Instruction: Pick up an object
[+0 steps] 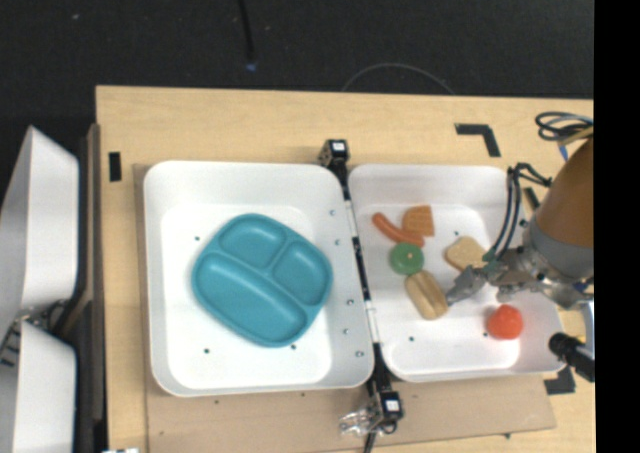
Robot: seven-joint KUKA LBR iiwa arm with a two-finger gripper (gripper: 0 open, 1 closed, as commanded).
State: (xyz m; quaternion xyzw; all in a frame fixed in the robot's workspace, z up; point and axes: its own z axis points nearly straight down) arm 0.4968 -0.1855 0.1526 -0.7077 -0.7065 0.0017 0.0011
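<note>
The right bin (440,186) holds several small items: an orange-red sausage shape (392,229), an orange wedge (419,220), a green round piece (406,260), a tan chunk (462,252), a tan loaf (427,295) and a red ball (505,322). My gripper (490,286) is low over this bin's right half, between the tan chunk, the loaf and the red ball. It stands open with nothing between its fingers; one grey finger (463,287) points toward the loaf's right end.
The left bin (170,341) carries a teal divided plate (262,278). A ridge with clamps (355,271) separates the bins. Cables (560,126) lie at the bench's right edge, and the arm's body (570,221) overhangs the right bin's rim.
</note>
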